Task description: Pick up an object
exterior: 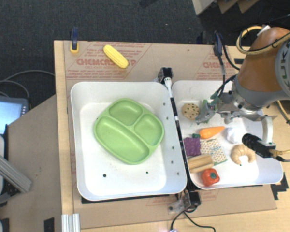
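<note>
My gripper (206,114) hangs low over the back of the right bin (270,178). It sits just right of a round cookie (189,110) and just above an orange carrot (211,132). Nothing shows as held in it. In front of the carrot lie a purple piece (192,146), a patterned cracker (216,153), a wooden block (201,163) and a red tomato (210,177). A white object (233,135) and a croissant (242,153) lie to the right, partly under the arm.
The left bin (87,144) holds a green divided plate (129,130). A yellow corn cob (115,56) lies on the bench behind the bins. A black divider (176,129) runs between the bins. The arm's body (263,71) covers the right bin's back right.
</note>
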